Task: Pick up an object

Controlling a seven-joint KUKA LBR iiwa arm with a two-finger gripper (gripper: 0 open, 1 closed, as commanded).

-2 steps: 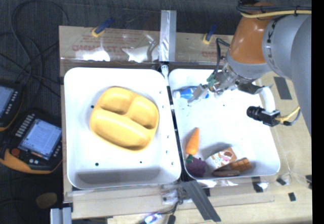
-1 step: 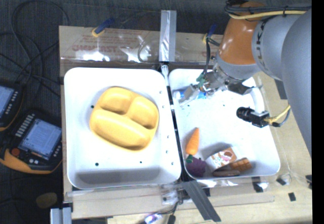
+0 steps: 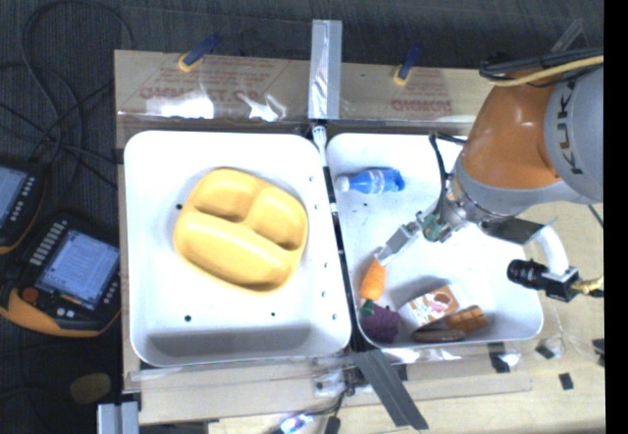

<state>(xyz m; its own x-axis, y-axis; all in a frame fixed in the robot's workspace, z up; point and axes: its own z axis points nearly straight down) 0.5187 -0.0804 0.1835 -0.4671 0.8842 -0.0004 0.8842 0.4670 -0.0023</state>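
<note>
Grey KUKA arm [image 3: 589,128] with black lettering on its shell, broad glossy orange band [image 3: 510,142] above the wrist, yellow and black cables along its top, grey wrist section, slim metallic gripper [image 3: 392,244], white curved fitting with black plug

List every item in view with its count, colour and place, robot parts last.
Bins: 2, white, side by side on the bench.
Bread-shaped object: 1, yellow, centre of left bin.
Bottle: 1, blue and clear, top of right bin.
Carrot: 1, orange, right bin's left side.
Purple object: 1, right bin's lower left corner.
Brown object: 1, right bin's lower edge.
Handheld pendants: 2, dark with orange, left of bench.
Arm: 1, grey and orange, over right bin.
Gripper: 1, above the carrot.
</note>
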